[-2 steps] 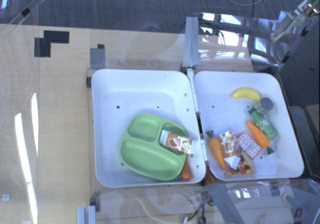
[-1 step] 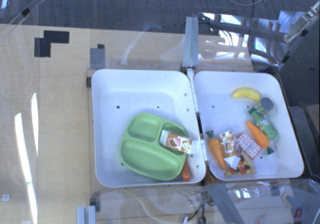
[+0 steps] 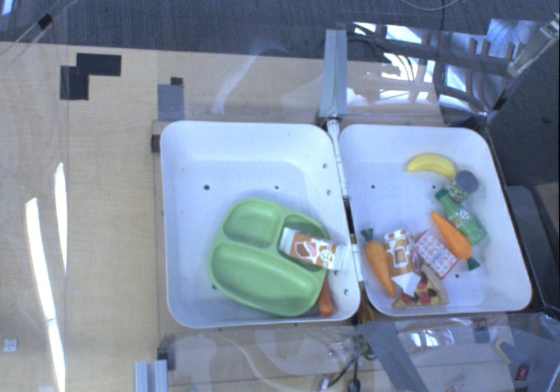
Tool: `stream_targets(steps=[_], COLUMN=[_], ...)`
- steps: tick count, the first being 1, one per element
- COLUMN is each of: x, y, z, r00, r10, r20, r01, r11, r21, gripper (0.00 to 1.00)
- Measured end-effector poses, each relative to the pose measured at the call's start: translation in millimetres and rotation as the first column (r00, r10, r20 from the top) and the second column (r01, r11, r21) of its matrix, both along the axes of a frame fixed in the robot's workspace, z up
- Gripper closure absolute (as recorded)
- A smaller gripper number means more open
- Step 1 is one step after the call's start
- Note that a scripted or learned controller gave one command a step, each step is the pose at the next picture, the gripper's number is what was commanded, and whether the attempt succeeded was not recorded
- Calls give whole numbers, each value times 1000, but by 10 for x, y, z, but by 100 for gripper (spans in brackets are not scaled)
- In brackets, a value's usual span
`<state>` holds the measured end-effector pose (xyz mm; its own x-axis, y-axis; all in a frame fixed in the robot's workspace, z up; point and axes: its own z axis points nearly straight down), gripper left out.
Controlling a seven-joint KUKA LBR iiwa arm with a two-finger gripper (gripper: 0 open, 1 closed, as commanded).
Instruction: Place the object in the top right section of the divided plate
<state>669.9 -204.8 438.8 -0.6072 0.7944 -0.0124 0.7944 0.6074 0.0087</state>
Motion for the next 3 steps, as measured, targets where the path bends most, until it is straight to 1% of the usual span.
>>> stream_targets(steps=[1,2,3], x=[-14,-13,-13], y=[16,25,22], z=[-2,-1,-1], r00=[1000,998,998], r10=[19,66,66], r20=[-1,-1,-1], r01=[-19,-66,-66], r11=[1000,998,998], r21=[0,-1,-1], gripper=[0,0,0])
